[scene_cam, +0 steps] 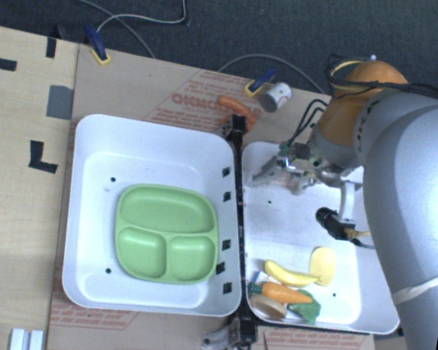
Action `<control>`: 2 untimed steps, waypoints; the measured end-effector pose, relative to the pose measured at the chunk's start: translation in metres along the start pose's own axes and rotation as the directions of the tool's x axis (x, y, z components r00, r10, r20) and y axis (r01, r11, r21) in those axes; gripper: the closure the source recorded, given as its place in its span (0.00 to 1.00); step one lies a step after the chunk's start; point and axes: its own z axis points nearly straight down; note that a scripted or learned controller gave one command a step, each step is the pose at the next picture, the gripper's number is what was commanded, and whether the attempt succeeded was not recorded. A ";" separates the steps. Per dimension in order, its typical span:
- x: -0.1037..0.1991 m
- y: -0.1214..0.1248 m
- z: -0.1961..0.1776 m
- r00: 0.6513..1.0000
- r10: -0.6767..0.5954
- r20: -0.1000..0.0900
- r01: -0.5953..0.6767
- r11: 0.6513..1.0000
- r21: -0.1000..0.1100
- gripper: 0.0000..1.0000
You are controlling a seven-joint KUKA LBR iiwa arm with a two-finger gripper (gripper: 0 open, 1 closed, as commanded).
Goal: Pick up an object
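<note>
Banana lies lower in the frame than our gripper, long axis left-right; whether it grips anything, we cannot tell.

High fixed slanted view over both white bins

It looked like a robotics lab: white bins clamped onto a cardboard-covered bench, cables trailing at the frame's top.

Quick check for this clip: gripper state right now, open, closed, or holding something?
Two-finger gripper: fingers appear spread open, holding nothing, over the back of the right shallow white bin, away from the yellow toy banana and orange toy carrot.
</note>
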 end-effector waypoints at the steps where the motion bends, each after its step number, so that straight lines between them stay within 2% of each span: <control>1: 0.007 0.000 0.000 1.000 0.001 0.001 -0.001 1.000 0.001 0.00; 2: 0.008 0.000 0.000 1.000 0.000 0.002 0.000 1.000 0.001 0.00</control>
